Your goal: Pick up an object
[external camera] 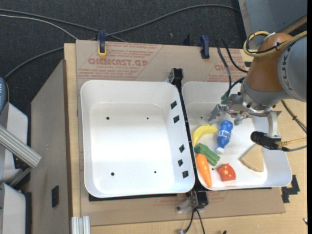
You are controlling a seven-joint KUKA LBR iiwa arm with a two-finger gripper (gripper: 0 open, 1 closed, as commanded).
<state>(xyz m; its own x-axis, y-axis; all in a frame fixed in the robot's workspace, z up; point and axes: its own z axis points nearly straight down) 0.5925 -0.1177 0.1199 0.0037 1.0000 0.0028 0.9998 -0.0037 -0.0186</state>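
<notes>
Two shallow white bins side by side on the bench: left bin with bare floor, right bin carrying all the small things. Reaching in from the right, the grey arm with its orange band, wrist hanging over the back of the right bin. Below the wrist, the gripper, low over the bin floor; whether open or closed, impossible to tell at this slant, and nothing seen held.

Nearest candidate: the blue bottle, lying just in front of the gripper and almost under it, long axis running from the back of the bin toward the front, tilted a little leftward, white cap toward the front. Probably the thing to go for: a short drop, with the jaws best set across that long axis.

Further off, toward the front: tan wedge to the right, yellow banana just left of the bottle, green piece, orange carrot, small red piece.
</notes>
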